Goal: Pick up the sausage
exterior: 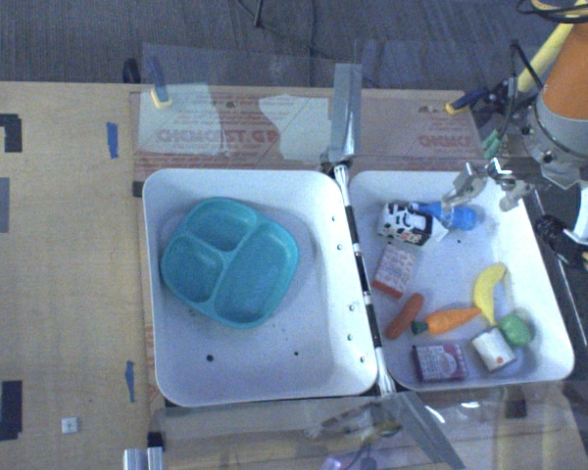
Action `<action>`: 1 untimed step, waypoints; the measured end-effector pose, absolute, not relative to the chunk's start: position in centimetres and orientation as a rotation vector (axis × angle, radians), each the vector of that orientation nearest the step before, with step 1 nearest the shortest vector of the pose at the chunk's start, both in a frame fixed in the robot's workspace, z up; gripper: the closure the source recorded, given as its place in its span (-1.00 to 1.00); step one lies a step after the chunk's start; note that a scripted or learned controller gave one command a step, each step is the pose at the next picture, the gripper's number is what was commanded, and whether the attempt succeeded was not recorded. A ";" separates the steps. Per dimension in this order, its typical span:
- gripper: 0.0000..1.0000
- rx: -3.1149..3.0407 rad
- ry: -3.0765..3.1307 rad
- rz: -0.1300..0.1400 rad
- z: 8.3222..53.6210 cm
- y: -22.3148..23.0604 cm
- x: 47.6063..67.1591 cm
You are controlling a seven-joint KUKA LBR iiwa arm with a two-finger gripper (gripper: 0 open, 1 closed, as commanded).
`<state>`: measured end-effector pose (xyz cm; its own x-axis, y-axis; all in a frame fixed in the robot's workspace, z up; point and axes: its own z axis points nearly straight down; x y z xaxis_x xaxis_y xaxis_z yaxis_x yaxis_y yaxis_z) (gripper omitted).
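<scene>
Your claw (483,189) hangs with fingers spread and nothing between them, over the far edge of the right bin (554,360). Far to its left sits the teal plate (231,261). Nearer, below-left of the claw, lies the sausage (404,315), untouched beside the carrot (452,319); reaching, closing and lifting all remain.

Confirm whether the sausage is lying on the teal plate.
No. The sausage lies in the right bin, next to the carrot; the teal plate sits in the left bin.
</scene>
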<state>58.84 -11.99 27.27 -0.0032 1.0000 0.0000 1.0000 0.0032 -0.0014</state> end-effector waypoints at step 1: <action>-1.00 -2.007 -2.415 0.001 31.1 -6.3 53.1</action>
<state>53.14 -6.33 31.08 -0.1829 0.9831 0.0008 0.9831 0.1829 -0.0018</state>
